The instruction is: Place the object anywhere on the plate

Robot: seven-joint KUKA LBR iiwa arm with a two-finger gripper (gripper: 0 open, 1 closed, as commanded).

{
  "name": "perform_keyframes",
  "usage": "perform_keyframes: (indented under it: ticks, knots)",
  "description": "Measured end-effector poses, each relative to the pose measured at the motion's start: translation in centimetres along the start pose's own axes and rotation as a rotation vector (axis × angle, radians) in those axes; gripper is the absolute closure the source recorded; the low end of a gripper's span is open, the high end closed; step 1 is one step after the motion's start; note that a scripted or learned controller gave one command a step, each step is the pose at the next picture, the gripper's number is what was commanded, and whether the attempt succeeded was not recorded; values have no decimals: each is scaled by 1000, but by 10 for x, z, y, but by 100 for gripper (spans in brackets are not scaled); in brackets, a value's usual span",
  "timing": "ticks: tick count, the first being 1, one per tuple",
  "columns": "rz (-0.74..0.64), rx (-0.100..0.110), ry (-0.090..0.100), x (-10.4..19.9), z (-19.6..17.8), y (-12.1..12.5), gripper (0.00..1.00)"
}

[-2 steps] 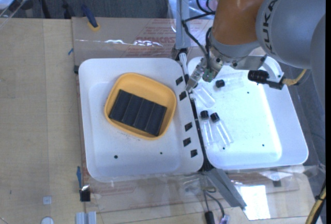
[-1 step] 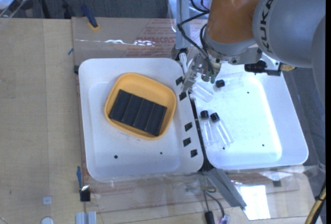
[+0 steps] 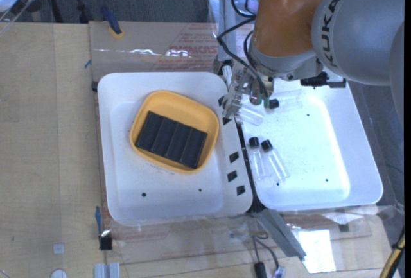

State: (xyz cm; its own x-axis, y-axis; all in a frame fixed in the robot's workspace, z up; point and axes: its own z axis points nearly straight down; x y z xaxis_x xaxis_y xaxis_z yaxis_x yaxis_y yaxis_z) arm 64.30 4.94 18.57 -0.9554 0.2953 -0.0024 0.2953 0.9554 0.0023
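Two clear vials with black caps (image 3: 266, 156) are seen lying in the right bin (image 3: 334, 161), just right of the yellow plate (image 3: 173, 131) and across the seam between the bins. A third clear vial (image 3: 252, 115) appears to lie higher up, right of the plate's upper corner and directly below the claw (image 3: 247, 95). The vials are judged light, stiff, smooth and apt to roll or slip; a hold across the barrel near the middle would be advised. The plate sits in the left bin (image 3: 122, 161) and already carries a dark ribbed block (image 3: 172, 139). How far the claw is spread cannot be told, and nothing is seen held in it.
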Motion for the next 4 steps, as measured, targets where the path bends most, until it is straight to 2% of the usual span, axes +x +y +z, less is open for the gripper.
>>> perform_keyframes:
  ticks: [1, 2, 3, 4]
  knots:
    - [0, 0, 0, 0, 0, 0, 0]
    - [65, 0, -3, 48, -100, -72, 0]
    - [61, 1, 0, 55, -91, -127, 0]
    - [62, -3, -6, 54, -102, -126, 100]
